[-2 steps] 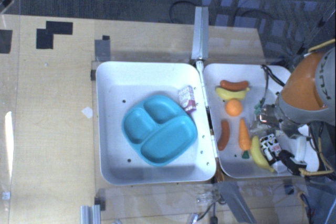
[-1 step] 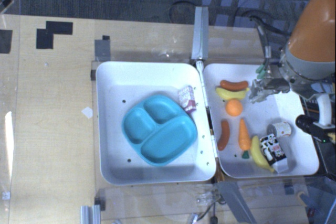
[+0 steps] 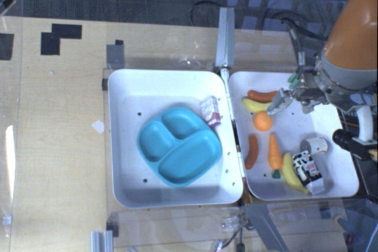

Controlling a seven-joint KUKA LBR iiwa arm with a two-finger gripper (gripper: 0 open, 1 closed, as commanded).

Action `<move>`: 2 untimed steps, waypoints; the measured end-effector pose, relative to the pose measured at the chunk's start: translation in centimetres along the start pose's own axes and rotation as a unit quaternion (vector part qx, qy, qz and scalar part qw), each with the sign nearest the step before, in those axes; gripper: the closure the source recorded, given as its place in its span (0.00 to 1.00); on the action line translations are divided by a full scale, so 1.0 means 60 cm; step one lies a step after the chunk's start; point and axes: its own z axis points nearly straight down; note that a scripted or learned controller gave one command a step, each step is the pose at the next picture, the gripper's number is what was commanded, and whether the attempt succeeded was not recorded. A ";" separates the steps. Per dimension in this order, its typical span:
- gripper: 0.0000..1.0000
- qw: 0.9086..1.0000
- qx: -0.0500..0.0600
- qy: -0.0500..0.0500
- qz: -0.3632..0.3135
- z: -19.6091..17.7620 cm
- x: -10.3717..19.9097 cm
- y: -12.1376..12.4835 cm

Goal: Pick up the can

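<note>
The can is small, silver with a red patch, and sits in the left bin against its right wall, touching the upper right edge of a blue divided plate. My gripper hangs over the upper middle of the right bin, just above an orange and beside a banana. It is about a hand's width to the right of the can, across the divider between the bins. Nothing shows held in it.
The right bin also holds a hot dog, a sausage, a carrot, a second banana, a black and white carton and a pale cylinder. The arm's orange band overhangs the bin's far right corner.
</note>
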 end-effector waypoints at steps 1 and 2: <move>0.00 1.000 0.003 0.001 0.001 0.224 -0.104 -0.058; 0.00 0.994 0.001 0.000 0.114 0.180 -0.195 -0.002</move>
